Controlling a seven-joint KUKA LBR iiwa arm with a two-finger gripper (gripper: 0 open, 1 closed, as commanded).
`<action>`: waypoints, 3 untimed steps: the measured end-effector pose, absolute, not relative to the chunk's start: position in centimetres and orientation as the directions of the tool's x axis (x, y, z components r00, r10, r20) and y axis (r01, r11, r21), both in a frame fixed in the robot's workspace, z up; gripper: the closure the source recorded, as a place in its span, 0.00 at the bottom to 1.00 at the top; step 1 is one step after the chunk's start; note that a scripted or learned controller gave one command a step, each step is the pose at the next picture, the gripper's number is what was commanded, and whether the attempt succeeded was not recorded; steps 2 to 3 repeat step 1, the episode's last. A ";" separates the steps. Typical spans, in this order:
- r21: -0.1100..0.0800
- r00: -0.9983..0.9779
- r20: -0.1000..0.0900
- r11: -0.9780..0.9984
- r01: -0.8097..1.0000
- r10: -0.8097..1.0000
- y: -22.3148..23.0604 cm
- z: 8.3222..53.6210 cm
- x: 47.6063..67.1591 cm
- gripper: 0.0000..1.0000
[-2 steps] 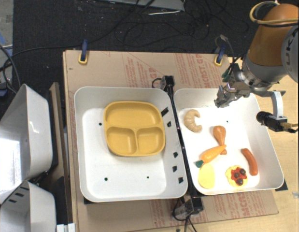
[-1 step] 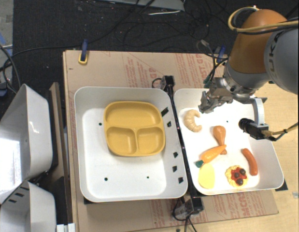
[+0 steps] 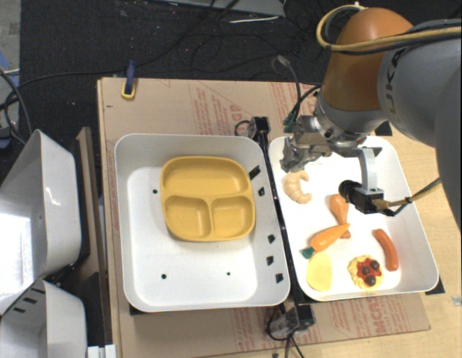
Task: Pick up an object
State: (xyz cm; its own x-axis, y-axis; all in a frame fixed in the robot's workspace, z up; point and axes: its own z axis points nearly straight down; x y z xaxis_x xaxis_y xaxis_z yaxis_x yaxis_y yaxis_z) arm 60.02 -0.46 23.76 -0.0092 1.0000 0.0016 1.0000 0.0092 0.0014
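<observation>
While the arm (image 3: 410,58) reaches in from the right, its gripper (image 3: 296,161) hangs low over the far left corner of the right bin (image 3: 410,200), just above a pale croissant (image 3: 295,187); whether it is open or closed cannot be told. Nearer lie two toy carrots (image 3: 331,236), a sausage (image 3: 386,249), a lemon slice (image 3: 319,273) and a small pizza (image 3: 365,270). A yellow divided plate (image 3: 208,198) sits in the left bin (image 3: 133,200).

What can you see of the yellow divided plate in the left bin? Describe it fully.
The yellow divided plate looks like matte plastic, a rounded rectangle with a raised rim and three compartments: one wide along the far side, two smaller along the near side. It lies flat, right side up, on the floor of the left bin, towards its far half, with nothing in it.
</observation>
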 end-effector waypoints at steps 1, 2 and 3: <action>0.001 -0.008 0.001 0.008 1.000 1.000 5.3 24.5 59.6 1.00; 0.001 -0.008 0.001 0.008 1.000 1.000 5.3 24.5 59.6 1.00; 0.001 -0.008 0.001 0.008 1.000 1.000 5.3 24.5 59.6 1.00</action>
